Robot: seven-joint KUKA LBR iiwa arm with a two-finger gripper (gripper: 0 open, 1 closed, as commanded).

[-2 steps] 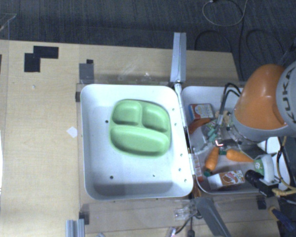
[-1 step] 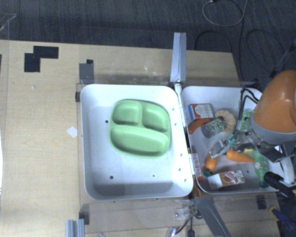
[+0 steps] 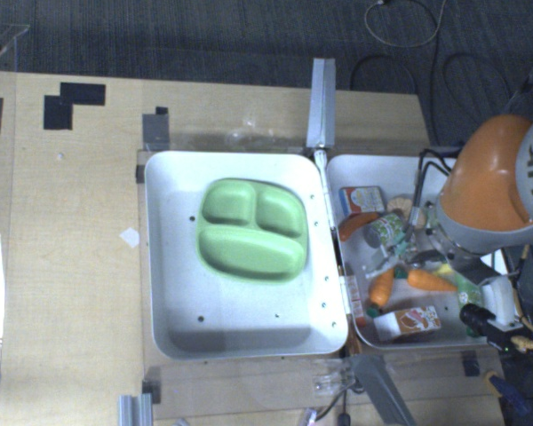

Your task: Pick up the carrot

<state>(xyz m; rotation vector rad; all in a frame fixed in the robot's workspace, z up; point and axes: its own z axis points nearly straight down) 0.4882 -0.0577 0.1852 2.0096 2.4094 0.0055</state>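
The carrot [image 3: 431, 280], orange with a green end pointing right, lies on its side in the right bin [image 3: 348, 180] near its front. My gripper [image 3: 415, 252] hangs just above and slightly left of the carrot, below the grey wrist and orange band. Nothing can be seen held in it. A second, shorter orange piece [image 3: 382, 287] lies tilted just left of the carrot.
The right bin is crowded: a small box [image 3: 364, 200] at the back, a brown-orange item [image 3: 355, 225], a can-like object [image 3: 387, 231], and a carton [image 3: 417, 319] at the front. A green divided plate [image 3: 251, 229] sits in the left bin [image 3: 173, 309].
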